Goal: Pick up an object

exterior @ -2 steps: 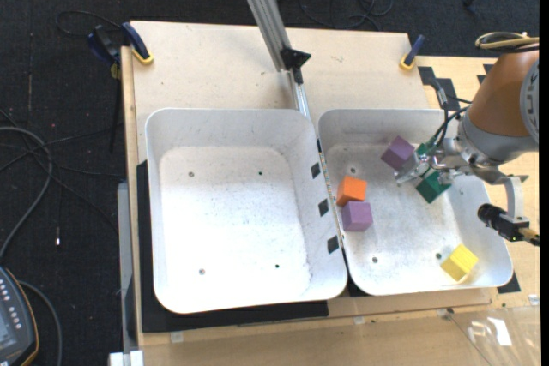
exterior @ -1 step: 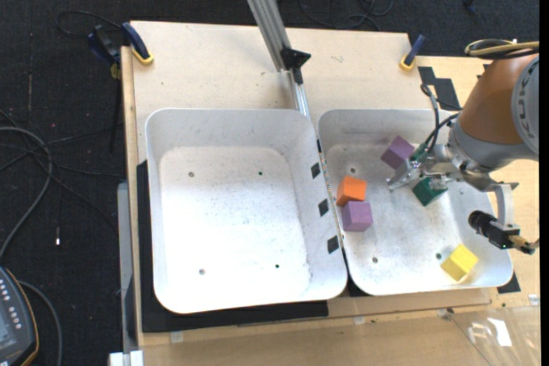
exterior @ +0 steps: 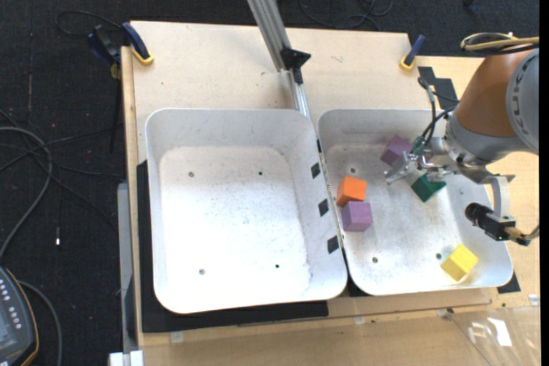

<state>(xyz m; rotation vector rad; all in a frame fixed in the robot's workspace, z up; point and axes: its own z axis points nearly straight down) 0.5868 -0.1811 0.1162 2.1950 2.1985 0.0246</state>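
Blocks lie scattered in the right bin [exterior: 506, 270], loose and apart, which suits a program that grabs at any one: an orange cube [exterior: 351, 189] touching a purple cube [exterior: 357, 215] at nine o'clock, a smaller purple block [exterior: 395, 150] at eleven, a yellow cube [exterior: 460, 262] at five. The gripper [exterior: 410, 167] reaches in from three o'clock, low over the bin's middle, with a dark green block [exterior: 426, 186] just beside it. Whether its fingers are spread or closed on anything I cannot tell. The left bin [exterior: 171, 133] sits alongside.

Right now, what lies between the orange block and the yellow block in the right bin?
In the camera view, the purple block sits just below the orange block; past it, bare bin floor runs to the yellow block.
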